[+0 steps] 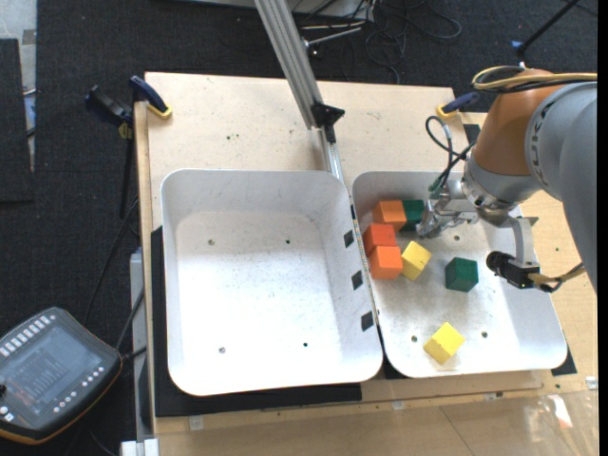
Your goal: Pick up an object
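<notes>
- The gripper (pixel 432 224) hangs low over the far-left part of the right bin (pixel 532 345).
- Whether it is released or clenched cannot be told.
- The nearest object, a dark green block (pixel 412 211), lies against the bin's far wall, just left of the gripper, touching an orange block (pixel 390 213).
- A yellow block (pixel 415 259) lies just nearer.

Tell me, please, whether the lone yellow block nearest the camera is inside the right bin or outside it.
Inside: the yellow block lies on the right bin's floor, within its front rim.
</notes>
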Controlling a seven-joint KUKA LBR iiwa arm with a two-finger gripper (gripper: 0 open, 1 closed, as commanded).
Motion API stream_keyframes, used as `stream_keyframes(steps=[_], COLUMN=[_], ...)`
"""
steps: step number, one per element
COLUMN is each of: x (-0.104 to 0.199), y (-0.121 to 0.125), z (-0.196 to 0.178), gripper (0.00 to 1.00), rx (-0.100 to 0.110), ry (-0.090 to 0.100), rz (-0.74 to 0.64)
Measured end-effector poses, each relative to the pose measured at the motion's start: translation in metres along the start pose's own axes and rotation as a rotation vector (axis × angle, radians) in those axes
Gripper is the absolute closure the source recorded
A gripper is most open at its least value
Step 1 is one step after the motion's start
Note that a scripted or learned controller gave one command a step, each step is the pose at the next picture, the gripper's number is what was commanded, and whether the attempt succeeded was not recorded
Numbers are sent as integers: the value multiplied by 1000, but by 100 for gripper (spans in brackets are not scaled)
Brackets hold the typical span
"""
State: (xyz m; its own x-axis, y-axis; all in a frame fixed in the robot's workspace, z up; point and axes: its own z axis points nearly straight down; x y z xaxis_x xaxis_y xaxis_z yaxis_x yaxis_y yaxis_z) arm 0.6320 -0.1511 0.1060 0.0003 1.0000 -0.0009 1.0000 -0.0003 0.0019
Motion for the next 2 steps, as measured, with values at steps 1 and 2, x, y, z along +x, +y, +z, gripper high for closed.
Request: stream_keyframes(steps=[1, 2], x=[5, 15], y=[-7, -7], z=[-51, -102], gripper=[100, 100], rx=[-4, -4], ry=[0, 0], rz=[0, -3])
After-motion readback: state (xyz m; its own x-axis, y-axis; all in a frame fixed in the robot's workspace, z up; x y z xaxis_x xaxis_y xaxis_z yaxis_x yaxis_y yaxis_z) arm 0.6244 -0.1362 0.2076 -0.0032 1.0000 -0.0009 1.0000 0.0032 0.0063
